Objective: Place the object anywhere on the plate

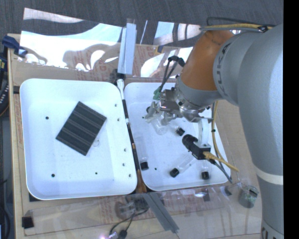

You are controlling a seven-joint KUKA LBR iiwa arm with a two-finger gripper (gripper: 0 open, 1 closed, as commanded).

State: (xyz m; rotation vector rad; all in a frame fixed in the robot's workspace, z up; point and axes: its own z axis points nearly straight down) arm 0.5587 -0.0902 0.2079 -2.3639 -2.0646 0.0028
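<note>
One dark ribbed plate (81,128), left bin (35,178).

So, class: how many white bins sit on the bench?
2. The left bin holds a dark ridged plate. The right bin lies beside it, under the arm; the arm hides part of it.

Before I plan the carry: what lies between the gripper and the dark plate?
In the camera view, the gripper hangs over the right bin; the plate lies in the left bin. Between them: bare white floor and the bins' adjoining rims.
</note>
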